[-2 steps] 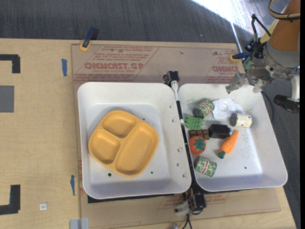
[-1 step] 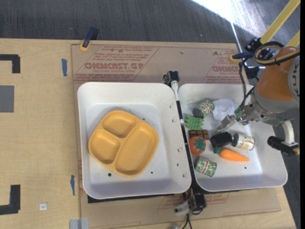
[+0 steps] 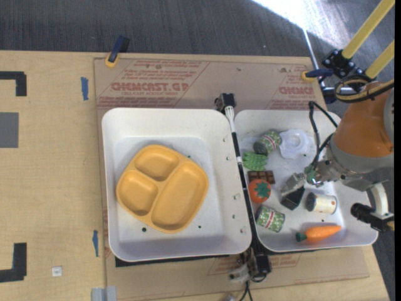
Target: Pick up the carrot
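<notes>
Jaws (image 3: 293, 192), spread and holding nothing, hang among cans beside a small cup (image 3: 324, 203), above the carrot (image 3: 321, 232).

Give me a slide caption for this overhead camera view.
Gripper low in the right bin, the carrot lying just below it.

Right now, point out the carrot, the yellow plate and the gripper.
carrot (image 3: 324, 232), camera view, middle of its orange body.
yellow plate (image 3: 164, 187), camera view, ridge between its compartments.
gripper (image 3: 294, 192), camera view, between its fingertips.
</notes>
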Robot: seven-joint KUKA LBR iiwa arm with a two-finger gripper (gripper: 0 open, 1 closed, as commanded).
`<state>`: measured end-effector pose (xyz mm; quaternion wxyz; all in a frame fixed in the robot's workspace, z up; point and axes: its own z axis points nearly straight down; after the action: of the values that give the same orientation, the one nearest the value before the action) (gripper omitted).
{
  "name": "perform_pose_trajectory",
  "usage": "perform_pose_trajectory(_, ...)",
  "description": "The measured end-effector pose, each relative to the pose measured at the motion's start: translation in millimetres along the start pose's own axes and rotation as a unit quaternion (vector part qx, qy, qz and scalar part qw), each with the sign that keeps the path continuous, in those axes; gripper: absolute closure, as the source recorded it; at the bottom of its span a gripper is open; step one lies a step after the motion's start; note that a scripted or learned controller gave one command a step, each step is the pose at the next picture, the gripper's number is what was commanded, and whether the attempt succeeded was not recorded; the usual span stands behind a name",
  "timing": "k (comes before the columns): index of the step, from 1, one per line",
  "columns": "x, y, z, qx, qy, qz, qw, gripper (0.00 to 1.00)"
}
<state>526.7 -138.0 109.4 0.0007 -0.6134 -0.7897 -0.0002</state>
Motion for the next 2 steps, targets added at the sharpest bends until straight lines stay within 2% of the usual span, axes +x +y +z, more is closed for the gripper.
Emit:
perform_pose_trajectory(1, 36.8, -39.8, 9.2, 0.0, 0.0, 0.028, 0.9996, 0.0)
perform_pose_trajectory(2, -29.5, 31.2, -14.2, -0.001, -0.001, -0.009, 1.0, 0.0)
